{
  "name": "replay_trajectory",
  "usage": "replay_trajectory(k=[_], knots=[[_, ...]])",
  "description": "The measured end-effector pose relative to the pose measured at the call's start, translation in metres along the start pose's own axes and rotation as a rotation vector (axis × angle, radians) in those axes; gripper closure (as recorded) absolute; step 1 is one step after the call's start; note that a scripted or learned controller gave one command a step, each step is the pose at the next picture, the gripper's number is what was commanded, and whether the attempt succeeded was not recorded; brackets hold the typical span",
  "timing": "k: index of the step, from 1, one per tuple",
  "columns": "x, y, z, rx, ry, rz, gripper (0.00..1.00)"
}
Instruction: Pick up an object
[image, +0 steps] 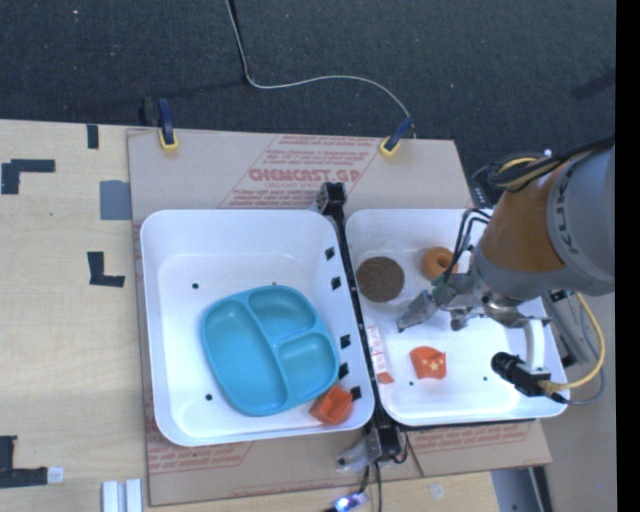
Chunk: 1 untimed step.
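2 white bins side by side on cardboard. Left bin (165, 300): blue 3-compartment plate (268, 347) and an orange block (333, 405) at the near right corner, just beside the plate's edge. Right bin (400, 405): brown disc (380, 278), orange ring (436, 263) partly behind the arm, red-orange piece (428, 363) toward the near side. Gripper (432, 308) low over the right bin, between disc and red-orange piece, touching neither. Cannot tell how wide the tool stands; nothing seen held in it.
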<state>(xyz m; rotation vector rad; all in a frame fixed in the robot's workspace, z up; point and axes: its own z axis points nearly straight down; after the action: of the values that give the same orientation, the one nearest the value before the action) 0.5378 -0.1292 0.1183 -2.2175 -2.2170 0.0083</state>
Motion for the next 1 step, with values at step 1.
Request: replay_trajectory(k=[1], knots=[[0.0012,0.0015,-0.0129,-0.004,0.000,-0.003,1.00]])
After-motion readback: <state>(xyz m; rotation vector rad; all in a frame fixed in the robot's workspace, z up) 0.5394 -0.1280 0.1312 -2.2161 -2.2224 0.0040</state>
